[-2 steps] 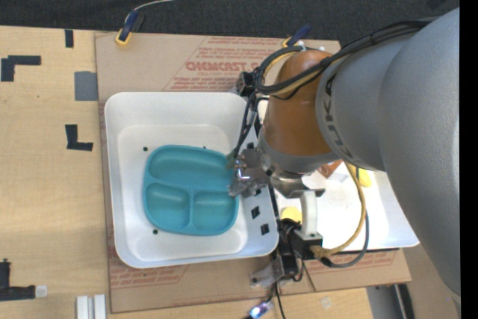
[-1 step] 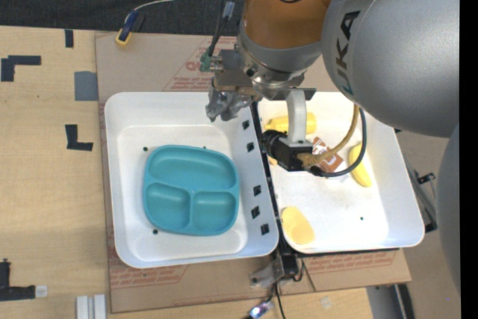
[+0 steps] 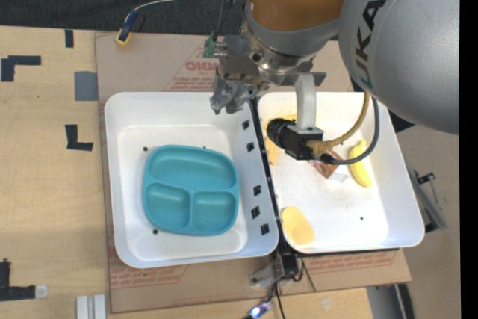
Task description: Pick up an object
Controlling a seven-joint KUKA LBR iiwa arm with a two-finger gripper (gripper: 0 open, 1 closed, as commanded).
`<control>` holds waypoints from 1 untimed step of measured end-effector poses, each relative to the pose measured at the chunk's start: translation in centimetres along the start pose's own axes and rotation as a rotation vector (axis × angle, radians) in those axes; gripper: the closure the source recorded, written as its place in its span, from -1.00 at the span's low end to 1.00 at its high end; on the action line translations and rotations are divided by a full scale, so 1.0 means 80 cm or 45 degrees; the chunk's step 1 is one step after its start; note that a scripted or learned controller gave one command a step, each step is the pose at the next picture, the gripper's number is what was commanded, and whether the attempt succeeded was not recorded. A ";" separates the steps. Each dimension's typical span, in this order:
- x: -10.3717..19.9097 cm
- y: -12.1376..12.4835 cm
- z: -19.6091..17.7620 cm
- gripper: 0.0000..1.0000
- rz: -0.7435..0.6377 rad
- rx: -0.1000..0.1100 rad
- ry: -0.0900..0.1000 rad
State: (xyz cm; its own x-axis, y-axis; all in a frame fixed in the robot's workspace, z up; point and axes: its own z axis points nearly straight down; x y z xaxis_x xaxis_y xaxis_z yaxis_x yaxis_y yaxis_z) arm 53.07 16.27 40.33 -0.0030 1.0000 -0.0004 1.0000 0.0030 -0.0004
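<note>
Camera view, read from nine o'clock across to three: the desk [image 3: 45,160] carries two white bins side by side. The left bin [image 3: 119,116] holds a teal divided plate [image 3: 191,189] lying flat near its middle. Over the wall between the bins, toward twelve o'clock, hangs the end effector [image 3: 233,95], under the arm's orange band; I cannot tell its state, since the arm crowds it from above. It appears to carry nothing. The right bin [image 3: 396,228] holds the likely candidates: a yellow piece [image 3: 297,225] at six o'clock by the front wall, a second yellow piece [image 3: 360,164] toward three o'clock, and a small reddish-brown item [image 3: 327,166] just beside it. By my reading the task is at its start: nothing is lifted, and choosing, descending, gripping and raising are all left.
</note>
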 end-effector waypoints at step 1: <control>0.092 0.001 0.207 1.00 -0.002 0.003 0.002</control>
State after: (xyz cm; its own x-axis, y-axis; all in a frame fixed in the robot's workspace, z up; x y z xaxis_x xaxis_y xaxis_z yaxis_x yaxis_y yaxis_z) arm 53.09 23.59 23.73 -0.0047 1.0000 0.0011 1.0000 0.0047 -0.0028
